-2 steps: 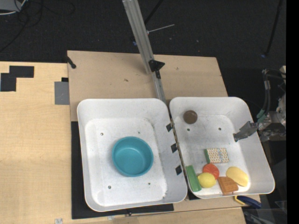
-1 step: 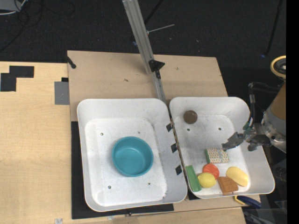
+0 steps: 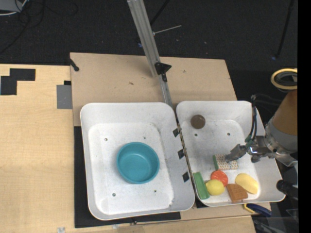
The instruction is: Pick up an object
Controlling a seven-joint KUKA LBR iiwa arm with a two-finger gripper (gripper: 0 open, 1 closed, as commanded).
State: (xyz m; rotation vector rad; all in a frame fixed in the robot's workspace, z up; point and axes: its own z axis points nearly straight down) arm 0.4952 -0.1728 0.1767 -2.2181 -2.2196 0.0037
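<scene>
The right bin [image 3: 214, 108] holds several small objects. A brown ball [image 3: 198, 121] lies near its far left corner. Along the near edge sit a green bar [image 3: 200, 185], a yellow ball [image 3: 215, 187], a red ball [image 3: 219, 176], a brown block [image 3: 236, 192] and a yellow lemon-shaped piece [image 3: 247, 182]. A speckled flat piece [image 3: 227, 163] lies just behind the red ball. My gripper [image 3: 235, 154] reaches in from the right and hangs low over the bin, right beside the speckled piece. Nothing is seen in its grasp.
The left bin [image 3: 97, 115] holds a teal bowl [image 3: 138, 162]. A metal rail [image 3: 146, 33] slants up from between the bins at the back. Black clips [image 3: 180, 153] sit along the divide between the bins. The arm's cables [image 3: 253, 125] hang over the right bin's far right side.
</scene>
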